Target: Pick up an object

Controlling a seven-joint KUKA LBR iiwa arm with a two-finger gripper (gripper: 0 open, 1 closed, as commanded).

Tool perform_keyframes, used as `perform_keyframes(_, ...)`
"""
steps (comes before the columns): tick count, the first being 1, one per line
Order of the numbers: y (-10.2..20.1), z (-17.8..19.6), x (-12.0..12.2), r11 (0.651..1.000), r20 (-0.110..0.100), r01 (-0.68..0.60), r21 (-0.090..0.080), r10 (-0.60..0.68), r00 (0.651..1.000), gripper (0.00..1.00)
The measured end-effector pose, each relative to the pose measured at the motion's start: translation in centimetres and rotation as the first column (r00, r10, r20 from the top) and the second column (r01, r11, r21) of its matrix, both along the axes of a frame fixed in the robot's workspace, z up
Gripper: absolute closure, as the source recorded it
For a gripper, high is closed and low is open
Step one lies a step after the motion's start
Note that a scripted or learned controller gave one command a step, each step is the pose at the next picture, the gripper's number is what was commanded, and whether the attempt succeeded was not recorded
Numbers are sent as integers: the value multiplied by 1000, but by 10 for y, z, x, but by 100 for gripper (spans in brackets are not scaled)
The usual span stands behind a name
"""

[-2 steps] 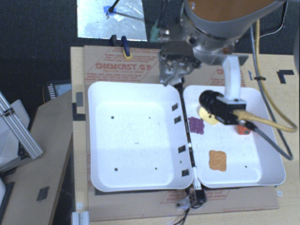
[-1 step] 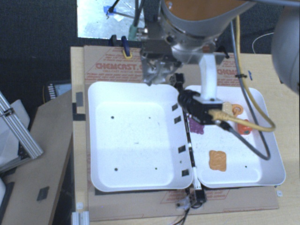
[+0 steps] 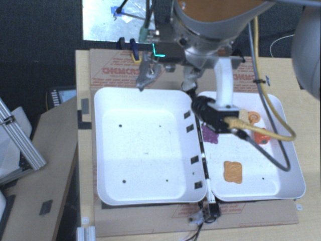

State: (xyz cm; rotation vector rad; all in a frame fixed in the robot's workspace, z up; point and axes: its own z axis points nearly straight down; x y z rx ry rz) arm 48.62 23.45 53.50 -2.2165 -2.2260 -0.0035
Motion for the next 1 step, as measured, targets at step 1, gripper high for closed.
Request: perform_keyframes(1,0,12,0,1000,2,-2,2,2,1000,100)
